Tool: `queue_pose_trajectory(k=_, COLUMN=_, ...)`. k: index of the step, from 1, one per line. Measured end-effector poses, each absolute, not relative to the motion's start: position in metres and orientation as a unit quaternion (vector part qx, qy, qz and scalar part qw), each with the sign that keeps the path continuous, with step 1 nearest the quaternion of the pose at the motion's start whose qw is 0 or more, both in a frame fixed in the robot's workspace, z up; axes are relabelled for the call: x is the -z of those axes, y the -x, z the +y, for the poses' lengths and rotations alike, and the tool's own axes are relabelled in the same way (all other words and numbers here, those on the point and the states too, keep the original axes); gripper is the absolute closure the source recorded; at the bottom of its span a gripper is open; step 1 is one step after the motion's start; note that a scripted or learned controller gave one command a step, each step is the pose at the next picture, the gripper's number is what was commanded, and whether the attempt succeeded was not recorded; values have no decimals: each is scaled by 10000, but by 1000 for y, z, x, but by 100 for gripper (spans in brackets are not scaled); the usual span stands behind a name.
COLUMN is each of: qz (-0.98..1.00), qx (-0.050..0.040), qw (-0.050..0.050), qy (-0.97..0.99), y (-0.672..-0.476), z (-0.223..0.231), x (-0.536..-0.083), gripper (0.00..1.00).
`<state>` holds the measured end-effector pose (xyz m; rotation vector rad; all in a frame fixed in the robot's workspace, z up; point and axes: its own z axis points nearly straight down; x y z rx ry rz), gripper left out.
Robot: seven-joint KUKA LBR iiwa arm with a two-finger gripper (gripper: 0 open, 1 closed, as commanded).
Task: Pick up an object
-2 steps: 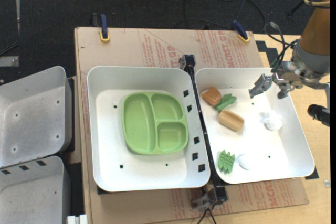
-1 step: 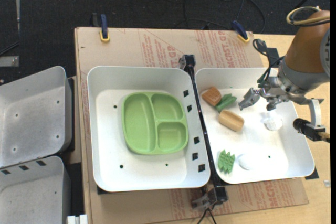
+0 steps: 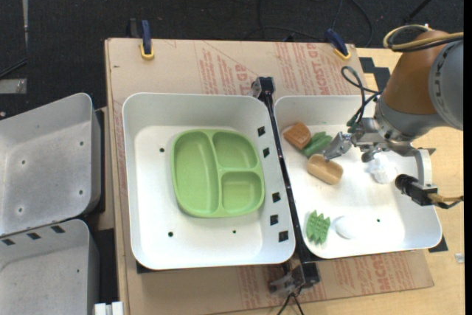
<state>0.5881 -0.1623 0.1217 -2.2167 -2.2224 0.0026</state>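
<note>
Hand (image 3: pixel 338 147) low in right bin (image 3: pixel 413 236), grip unclear; best centred over tan block (image 3: pixel 325 170) before closing.

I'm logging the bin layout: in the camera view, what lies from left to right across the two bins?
Green divided plate → brown block → green spiky piece → tan block → white ball → white crumpled item.

A cardboard-covered surface (image 3: pixel 199 63) carried two shallow white bins, the left bin (image 3: pixel 140 158) and the right bin (image 3: pixel 413 232), touching side by side.
</note>
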Motion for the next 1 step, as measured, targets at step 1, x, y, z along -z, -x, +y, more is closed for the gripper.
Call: queue_pose_trajectory(k=1, qz=-7073, qx=1, qw=-8, qy=7069, y=-589, z=-163, x=-134, gripper=100)
